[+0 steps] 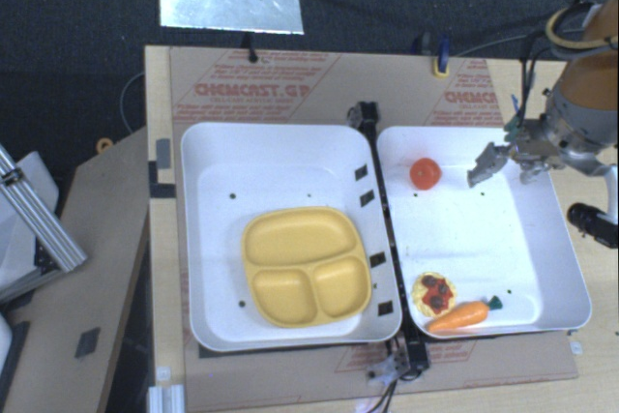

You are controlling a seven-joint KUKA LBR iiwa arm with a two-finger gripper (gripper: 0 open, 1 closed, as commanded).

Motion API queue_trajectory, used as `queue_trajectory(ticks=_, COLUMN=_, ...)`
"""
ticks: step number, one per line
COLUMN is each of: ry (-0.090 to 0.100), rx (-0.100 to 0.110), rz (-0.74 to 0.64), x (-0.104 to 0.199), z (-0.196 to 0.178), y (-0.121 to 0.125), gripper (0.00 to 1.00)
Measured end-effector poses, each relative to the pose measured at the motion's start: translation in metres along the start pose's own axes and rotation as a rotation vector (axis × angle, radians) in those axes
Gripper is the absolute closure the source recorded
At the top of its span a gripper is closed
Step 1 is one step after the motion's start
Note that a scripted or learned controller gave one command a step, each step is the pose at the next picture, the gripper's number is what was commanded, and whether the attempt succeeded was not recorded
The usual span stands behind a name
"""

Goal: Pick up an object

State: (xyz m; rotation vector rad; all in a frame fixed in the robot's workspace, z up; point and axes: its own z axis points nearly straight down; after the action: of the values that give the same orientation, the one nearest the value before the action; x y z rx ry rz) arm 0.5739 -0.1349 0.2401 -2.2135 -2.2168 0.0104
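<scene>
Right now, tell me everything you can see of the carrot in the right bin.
The carrot is a smooth orange toy, plastic by its look, tapered, with a small dark green top at its right end. It lies flat, tilted slightly, at the front of the right bin by the front wall. Its left end touches a small yellowish piece with red topping. The gripper hangs apart, near the back.

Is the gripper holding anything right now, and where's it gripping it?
Nothing is held. The gripper hovers over the right bin, beside the tomato, not touching it.
</scene>
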Motion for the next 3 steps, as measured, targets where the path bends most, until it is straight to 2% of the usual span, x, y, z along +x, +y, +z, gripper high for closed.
queue_trajectory(ticks=1, ry=-0.002, rx=-0.012, rz=-0.003, x=0.000, z=-0.007, y=0.002, gripper=0.00)
queue_trajectory(ticks=2, ry=-0.002, rx=-0.009, rz=0.000, x=-0.006, z=0.037, y=0.002, gripper=0.00)
queue_trajectory(ticks=3, ry=-0.001, rx=-0.008, rz=0.001, x=-0.012, z=0.097, y=0.007, gripper=0.00)
